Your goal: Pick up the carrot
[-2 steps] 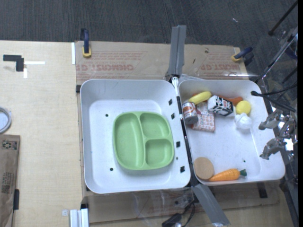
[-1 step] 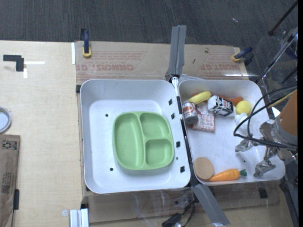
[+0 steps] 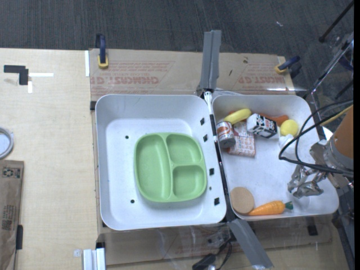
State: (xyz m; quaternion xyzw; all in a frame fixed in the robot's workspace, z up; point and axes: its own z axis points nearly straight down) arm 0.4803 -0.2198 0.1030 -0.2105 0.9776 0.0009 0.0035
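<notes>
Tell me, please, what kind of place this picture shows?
Probably a robotics lab bench, not a kitchen: two white bins sit on cardboard held by clamps, toy food such as a carrot fills one, and a gripper hangs over it.

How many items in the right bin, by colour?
Right bin, as far as the view resolves:
Orange: 2, the carrot and a second orange item partly behind the carton
Yellow: 2, banana, lemon
Tan: 1, round disc
Red and silver: 1, can
Black and white: 1, carton
Patterned: 1, flat packet
Total: 8
</notes>
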